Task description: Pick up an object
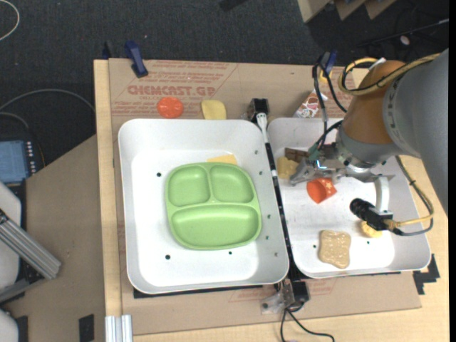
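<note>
The arm (417,105), grey with its orange band, covered the right bin (303,223) from about twelve to three o'clock and hid whatever lay beneath it. The gripper (315,167) hung low at about ten o'clock of that bin, a knot of metal and wire seen from above. Whether the claw was apart or together could not be told.

A red-orange piece (322,190) lay on the bin floor just beside the gripper, at its five o'clock. Whether the two touched could not be made out.

A pale yellow lump (286,168) sat at the gripper's nine o'clock, against the bin's left wall and partly covered by the gripper. A brown scrap (294,152) at its ten o'clock was too small to identify.

A tan, toast-shaped piece (335,249) lay at six o'clock of the bin, well apart from the gripper. A small yellow thing (370,229) at four o'clock was half hidden.

In the left bin (142,155), a green divided plate (212,206) lay in the middle. The edge of a yellow slab (223,159) peeked out at the plate's twelve o'clock, the rest hidden.
</note>
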`<control>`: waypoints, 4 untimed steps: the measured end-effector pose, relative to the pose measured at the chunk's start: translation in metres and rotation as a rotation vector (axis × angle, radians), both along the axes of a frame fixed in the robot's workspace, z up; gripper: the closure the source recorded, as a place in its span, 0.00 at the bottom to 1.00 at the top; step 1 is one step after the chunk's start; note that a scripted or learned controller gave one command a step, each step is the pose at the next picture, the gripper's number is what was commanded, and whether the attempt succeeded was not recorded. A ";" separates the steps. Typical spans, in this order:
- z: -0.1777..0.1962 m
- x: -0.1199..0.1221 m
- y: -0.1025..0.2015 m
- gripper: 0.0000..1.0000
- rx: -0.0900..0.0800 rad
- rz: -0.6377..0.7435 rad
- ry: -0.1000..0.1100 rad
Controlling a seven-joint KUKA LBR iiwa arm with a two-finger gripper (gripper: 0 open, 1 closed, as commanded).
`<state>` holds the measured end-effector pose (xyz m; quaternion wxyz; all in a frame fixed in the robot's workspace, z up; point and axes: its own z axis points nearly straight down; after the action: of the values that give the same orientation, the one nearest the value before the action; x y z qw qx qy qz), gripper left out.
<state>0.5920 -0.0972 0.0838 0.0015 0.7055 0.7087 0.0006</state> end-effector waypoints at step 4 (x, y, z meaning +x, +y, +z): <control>0.001 -0.014 0.001 0.00 0.000 -0.001 -0.002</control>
<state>0.5776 -0.0964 0.0849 0.0020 0.7059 0.7083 0.0015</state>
